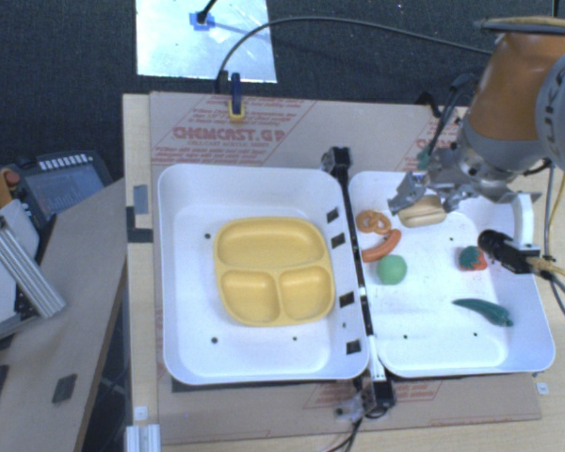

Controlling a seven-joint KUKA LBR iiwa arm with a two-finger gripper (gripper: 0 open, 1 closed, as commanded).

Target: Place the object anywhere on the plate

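The worktop point(264, 121) carries two shallow white bins side by side. The left bin point(188, 252) holds the yellow plate point(268, 269), a three-compartment tray sitting near the bin's centre with nothing on it. The right bin point(523, 342) holds all the loose items.

My arm point(523, 92) enters from three o'clock and sits over the right bin's twelve o'clock corner. My claw point(424, 196) is down over the bread roll point(422, 216), a pale tan piece lying at the upper middle of that bin. I judge the roll to be the object I am after, though the task does not name it. Metal parts sit at its upper edge, but I cannot tell whether the claw is released or clenched, nor whether the roll is truly between the tips.

Remaining items, descending in size: a green pepper point(485, 311) at five o'clock in the right bin; an orange sausage point(381, 245) and a green ball point(391, 269) near the divider; a pretzel point(373, 221) just beside the roll at its nine o'clock; a small orange-and-green piece point(472, 258) at three o'clock.

Risks as I assess them: a grip on the roll's edge alone may let it slip on lifting. The pretzel sits close enough to be nudged or caught. Carrying toward nine o'clock, a low pass could clip the raised divider between bins.
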